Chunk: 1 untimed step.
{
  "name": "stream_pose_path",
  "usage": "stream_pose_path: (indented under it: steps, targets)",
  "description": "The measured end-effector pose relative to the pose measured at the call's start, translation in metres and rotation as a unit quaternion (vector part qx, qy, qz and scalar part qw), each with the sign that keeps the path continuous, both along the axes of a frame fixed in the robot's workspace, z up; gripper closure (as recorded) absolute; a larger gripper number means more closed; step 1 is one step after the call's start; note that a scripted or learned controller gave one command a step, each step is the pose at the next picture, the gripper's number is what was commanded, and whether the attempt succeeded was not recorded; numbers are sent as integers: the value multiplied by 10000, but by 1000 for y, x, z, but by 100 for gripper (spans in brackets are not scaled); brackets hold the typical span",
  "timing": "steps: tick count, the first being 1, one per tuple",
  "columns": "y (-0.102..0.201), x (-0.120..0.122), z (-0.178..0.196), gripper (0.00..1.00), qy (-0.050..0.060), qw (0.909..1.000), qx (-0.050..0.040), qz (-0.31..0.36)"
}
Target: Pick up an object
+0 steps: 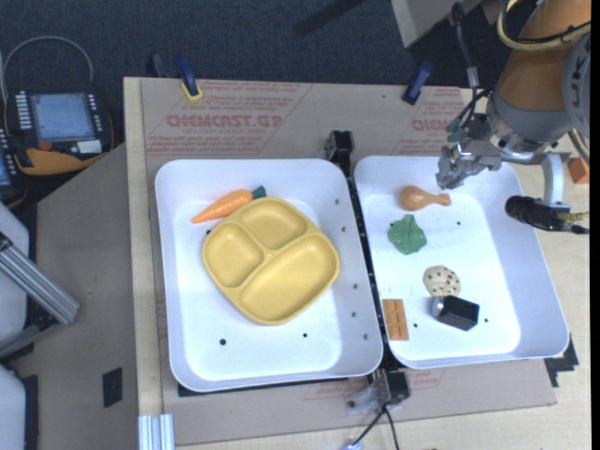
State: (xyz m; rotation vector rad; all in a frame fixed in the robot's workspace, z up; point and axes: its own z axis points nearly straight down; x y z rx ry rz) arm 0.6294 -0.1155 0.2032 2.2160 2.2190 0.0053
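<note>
claw (453, 173) grip unclear | just above drumstick (422, 198) | broccoli (408, 234), cookie (441, 278) nearby

Both white bins (178, 279) look like smooth, slightly glossy plastic; inside the left one, the yellow divided plate (270, 261) is matt plastic; under them lies printed brown cardboard (281, 115)

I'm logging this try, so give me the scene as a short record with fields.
left bin: yellow divided plate, toy carrot touching its upper left edge
right bin: toy drumstick, green leafy toy, speckled cookie, black block, orange wafer
pincer: over the right bin's far end, just above the drumstick
</note>
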Motion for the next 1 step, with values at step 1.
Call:
stream_pose_path:
  steps: [1]
  targets:
    - [0,1,39,100,-5,10000,-1,-2]
